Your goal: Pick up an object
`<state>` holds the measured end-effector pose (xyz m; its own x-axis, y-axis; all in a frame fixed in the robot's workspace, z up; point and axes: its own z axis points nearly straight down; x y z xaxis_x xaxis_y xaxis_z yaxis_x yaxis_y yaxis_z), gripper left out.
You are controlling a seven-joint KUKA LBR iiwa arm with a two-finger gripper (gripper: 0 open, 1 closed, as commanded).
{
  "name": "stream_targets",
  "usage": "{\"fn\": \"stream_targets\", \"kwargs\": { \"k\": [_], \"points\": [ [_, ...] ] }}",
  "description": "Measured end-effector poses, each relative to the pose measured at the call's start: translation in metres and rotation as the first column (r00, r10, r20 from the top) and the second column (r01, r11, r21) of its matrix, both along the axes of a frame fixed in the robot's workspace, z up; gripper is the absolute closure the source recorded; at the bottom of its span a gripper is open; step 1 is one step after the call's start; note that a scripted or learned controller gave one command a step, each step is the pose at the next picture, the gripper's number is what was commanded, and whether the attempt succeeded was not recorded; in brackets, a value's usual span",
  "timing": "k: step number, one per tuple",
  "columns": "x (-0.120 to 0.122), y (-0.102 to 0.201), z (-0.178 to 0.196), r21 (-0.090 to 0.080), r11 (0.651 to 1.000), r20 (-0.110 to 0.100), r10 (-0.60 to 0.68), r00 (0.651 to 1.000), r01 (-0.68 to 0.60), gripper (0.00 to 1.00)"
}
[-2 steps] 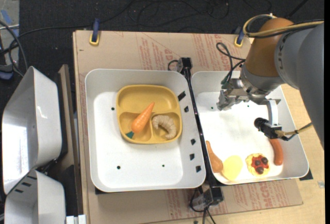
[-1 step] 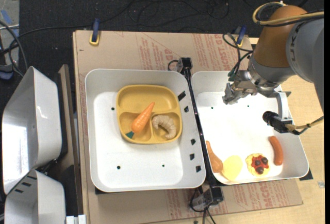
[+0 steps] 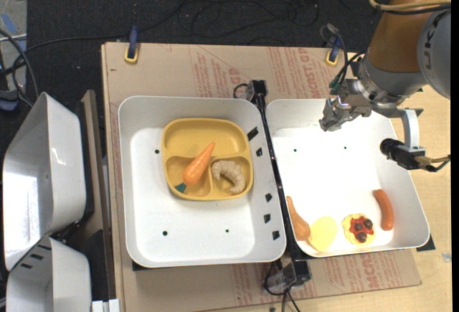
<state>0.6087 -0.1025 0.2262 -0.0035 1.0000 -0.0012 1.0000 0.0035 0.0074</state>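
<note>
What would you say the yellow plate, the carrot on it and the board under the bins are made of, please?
The yellow plate looks like moulded plastic: one even colour, smooth matt surface, rounded dividers. The carrot appears to be a plastic toy, judging by its uniform orange and soft sheen, though rubber is possible. The board seems to be cardboard: flat tan, dull, with red printed lettering.

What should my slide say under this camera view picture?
Robot hand hovers above the right white bin; yellow divided plate holds an orange toy carrot.
</note>
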Motion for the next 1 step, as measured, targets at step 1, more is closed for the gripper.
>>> {"fn": "stream_targets", "kwargs": {
  "k": [1],
  "points": [
    [0.0006, 0.0, 0.0079, 0.001, 1.0, -0.005, -0.001, 1.0, 0.001, 1.0]
  ]
}}
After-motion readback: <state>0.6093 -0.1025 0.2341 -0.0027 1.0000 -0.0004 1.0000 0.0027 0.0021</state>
